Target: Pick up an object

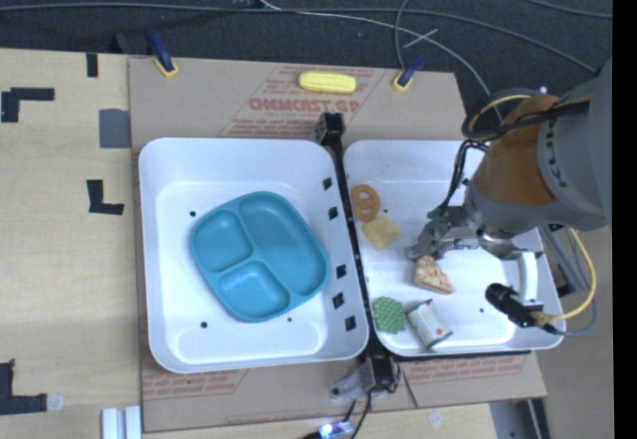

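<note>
Grey hand [430, 246] low in right bin [398, 160], above pizza slice [432, 276]; finger spread indiscernible.

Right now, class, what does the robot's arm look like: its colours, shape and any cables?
The arm is bulky, rounded and grey, with an orange band above the wrist. Dark cables loop around it, and a yellow cable trails nearby. Its gripper is dark grey metal.
</note>
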{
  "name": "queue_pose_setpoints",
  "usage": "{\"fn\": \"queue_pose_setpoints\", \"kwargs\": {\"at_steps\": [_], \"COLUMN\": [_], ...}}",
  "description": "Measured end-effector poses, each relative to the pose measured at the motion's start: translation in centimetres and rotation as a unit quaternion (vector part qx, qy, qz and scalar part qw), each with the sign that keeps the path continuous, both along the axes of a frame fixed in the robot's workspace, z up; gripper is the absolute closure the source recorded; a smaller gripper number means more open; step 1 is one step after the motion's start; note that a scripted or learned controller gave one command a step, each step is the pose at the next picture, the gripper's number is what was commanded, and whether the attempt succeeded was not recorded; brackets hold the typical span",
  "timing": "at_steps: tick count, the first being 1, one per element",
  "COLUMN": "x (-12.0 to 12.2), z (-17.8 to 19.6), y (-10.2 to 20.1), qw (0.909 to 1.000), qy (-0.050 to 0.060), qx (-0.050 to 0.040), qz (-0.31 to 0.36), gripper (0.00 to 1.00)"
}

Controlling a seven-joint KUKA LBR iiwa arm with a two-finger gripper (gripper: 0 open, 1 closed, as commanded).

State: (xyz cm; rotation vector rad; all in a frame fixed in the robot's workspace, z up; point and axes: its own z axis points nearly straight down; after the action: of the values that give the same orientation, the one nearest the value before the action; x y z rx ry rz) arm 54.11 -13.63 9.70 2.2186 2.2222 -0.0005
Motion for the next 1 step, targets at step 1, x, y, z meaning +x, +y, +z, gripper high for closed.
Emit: {"fn": "queue_pose_setpoints", "kwargs": {"at_steps": [1], "x": [0.0], "z": [4.28], "y": [0.59], "qw": [1.0], "qy": [0.0], "qx": [0.0011], "qz": [0.0], "gripper": [1.0]}}
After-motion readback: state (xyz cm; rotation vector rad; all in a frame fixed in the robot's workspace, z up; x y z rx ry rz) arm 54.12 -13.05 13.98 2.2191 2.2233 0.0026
